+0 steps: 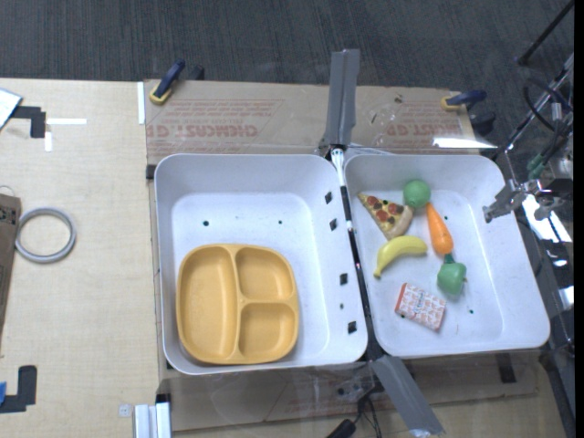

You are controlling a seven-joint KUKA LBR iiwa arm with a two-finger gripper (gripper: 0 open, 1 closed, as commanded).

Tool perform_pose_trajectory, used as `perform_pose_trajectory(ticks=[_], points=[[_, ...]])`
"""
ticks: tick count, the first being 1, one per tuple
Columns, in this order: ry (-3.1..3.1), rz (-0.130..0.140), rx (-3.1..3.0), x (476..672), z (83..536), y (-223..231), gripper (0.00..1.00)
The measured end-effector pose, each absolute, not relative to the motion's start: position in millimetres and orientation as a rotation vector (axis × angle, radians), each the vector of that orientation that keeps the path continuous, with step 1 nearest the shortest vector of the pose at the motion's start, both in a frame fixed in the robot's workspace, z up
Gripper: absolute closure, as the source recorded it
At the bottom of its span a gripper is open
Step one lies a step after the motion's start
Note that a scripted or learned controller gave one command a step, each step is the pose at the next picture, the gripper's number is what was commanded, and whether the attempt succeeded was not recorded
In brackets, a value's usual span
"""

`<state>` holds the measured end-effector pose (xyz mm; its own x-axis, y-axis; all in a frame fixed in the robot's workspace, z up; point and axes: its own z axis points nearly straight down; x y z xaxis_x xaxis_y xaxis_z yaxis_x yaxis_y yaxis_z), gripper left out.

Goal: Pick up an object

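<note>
Probably the banana (400, 252) in the right bin (511, 336) is light, stiff, smooth; grip its middle. Gripper (507, 201) state: cannot tell.

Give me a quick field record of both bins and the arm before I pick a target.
left bin: yellow divided plate
right bin: pizza slice, green ball, carrot, banana, green vegetable, red-patterned packet
touching: carrot tip meets green ball
arm: at right bin's right rim, carrying nothing visible
bench: tape roll left of bins
</note>
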<state>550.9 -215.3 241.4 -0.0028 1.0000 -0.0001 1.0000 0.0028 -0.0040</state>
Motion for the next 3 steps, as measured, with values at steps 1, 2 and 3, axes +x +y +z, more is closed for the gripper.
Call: perform_pose_trajectory(ticks=[1, 2, 3], points=[[-2.482, -0.012, -1.938, 583.8, 110.2, -219.9, 0.00], [-2.602, 0.001, -1.758, 602.8, 90.3, -153.8, 0.00], [-2.600, 0.002, -1.760, 602.9, 97.6, -154.7, 1.00]])
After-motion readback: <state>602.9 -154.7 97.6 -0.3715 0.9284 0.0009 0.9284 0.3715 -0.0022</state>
